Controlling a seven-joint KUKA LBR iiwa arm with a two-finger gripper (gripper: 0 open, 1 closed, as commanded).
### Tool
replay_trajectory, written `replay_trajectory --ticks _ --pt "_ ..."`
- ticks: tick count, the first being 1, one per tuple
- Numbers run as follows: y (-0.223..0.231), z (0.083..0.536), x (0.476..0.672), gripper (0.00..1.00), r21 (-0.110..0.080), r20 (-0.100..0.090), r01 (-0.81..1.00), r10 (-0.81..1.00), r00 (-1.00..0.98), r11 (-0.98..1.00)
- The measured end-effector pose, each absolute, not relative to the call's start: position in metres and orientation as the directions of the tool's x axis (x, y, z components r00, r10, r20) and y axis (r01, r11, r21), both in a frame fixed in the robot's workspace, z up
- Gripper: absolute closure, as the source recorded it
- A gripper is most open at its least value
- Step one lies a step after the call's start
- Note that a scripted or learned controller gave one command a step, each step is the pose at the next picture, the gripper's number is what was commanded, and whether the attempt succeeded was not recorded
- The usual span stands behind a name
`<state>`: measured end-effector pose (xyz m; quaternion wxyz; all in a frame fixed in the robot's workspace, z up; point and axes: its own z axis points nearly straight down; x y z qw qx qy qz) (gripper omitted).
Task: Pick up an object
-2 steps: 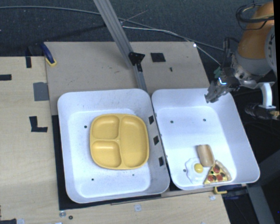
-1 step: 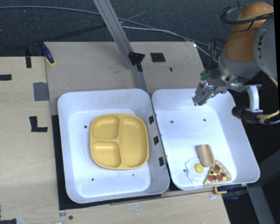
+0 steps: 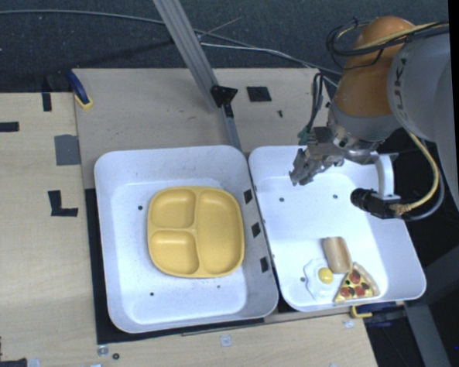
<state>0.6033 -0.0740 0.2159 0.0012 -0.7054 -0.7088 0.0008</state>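
The right bin [image 3: 290, 222] holds three small toy foods near its front right corner: a brown hot-dog-like piece [image 3: 337, 254], a fried egg [image 3: 321, 279] and a pizza slice [image 3: 356, 284]. My gripper [image 3: 302, 174] hangs over the back left part of this bin, well away from the foods, with nothing visible between its fingers. A yellow divided plate [image 3: 195, 231] lies in the left bin [image 3: 123, 224].
A slanted metal pole [image 3: 194, 49] rises behind the bins. The arm's cables and a black fitting [image 3: 366, 200] hang over the right bin's right side. Black tape marks dot the wooden bench [image 3: 31, 230].
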Motion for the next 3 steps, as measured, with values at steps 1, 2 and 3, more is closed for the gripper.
replay_trajectory --ticks 1,2,3 --pt "-0.016 0.208 0.588 1.00 -0.004 0.001 1.000 1.000 -0.006 0.006" --pt "0.036 0.221 0.580 1.00 -0.001 0.002 1.000 1.000 -0.007 0.007" --pt "0.094 0.229 0.560 1.00 -0.003 0.001 1.000 1.000 -0.008 0.008"
